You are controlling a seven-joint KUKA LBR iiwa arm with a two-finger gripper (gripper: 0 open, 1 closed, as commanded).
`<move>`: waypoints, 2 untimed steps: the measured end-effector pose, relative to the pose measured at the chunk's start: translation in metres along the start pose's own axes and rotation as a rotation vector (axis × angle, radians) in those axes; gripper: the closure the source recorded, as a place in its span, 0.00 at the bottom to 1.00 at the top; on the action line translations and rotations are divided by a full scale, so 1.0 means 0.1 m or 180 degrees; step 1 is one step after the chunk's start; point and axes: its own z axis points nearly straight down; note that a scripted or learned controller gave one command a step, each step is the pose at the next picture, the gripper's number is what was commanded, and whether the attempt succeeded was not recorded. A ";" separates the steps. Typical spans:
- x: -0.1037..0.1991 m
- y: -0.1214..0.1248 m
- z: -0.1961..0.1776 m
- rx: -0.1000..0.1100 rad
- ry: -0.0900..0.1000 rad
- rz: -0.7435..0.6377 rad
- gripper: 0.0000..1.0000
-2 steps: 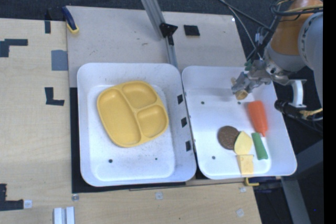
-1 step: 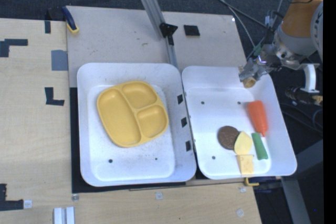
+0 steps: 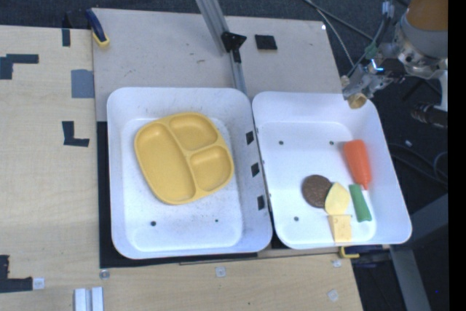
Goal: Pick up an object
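We saw two white bins side by side on the bench: the left bin (image 3: 120,156) held a yellow divided plate (image 3: 183,156) w/ three compartments, lying flat near the bin's middle. The right bin (image 3: 291,113) held the loose items, all bunched toward its right side: an orange carrot (image 3: 357,161) lying lengthwise near the right wall, a green stick (image 3: 360,202) just below it, a brown round cookie (image 3: 316,190) to the left, and a yellow piece (image 3: 338,211) touching the cookie's right edge and running down toward the bin's front rim; the green stick lay just beside that yellow piece, approx. touching it. The arm (image 3: 426,7) came in at the top right, orange band visible above the wrist, and the gripper (image 3: 357,95) hung over the right bin's far right corner, well apart from the carrot and the other items. A small tan tip showed at its low end, but the view was too small and dark there, so we couldn't tell how the gripper was set; nothing showed as held. A metal post (image 3: 207,0) rose from behind the bins, w/ cables trailing across the dark floor.
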 end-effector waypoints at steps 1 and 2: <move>0.59 0.01 0.16 0.0022 0.0009 -0.0014 1.00; 1.07 -0.02 0.12 0.0022 0.0007 -0.0010 1.00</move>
